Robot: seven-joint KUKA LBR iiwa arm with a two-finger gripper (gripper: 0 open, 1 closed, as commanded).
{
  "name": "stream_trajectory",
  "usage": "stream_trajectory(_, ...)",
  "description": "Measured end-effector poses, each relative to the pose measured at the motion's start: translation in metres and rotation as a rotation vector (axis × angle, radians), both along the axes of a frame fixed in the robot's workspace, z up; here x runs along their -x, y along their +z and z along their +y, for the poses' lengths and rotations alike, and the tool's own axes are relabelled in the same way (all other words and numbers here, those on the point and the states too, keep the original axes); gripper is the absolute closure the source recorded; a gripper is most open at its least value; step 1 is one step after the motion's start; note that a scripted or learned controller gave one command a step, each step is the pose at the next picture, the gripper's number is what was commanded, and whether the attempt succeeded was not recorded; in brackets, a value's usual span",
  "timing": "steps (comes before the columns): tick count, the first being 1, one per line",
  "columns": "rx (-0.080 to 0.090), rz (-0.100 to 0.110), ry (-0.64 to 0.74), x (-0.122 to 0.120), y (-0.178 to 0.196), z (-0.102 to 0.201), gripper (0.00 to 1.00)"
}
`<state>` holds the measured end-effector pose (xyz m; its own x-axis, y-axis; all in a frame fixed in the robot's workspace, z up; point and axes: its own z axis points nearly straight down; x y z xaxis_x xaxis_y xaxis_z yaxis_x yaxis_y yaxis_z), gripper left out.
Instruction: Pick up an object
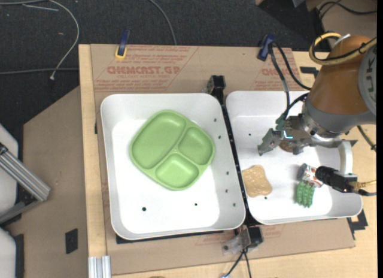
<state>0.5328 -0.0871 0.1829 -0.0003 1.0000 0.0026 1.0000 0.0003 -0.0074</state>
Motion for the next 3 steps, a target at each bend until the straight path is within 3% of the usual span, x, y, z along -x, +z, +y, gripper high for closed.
stream_trajectory(2,0.000,0.000,-0.001,-0.003,-0.097,-0.006,0.00)
stream_trajectory(3,0.000,-0.007,-0.002,-0.004,-0.083,-0.006,1.00)
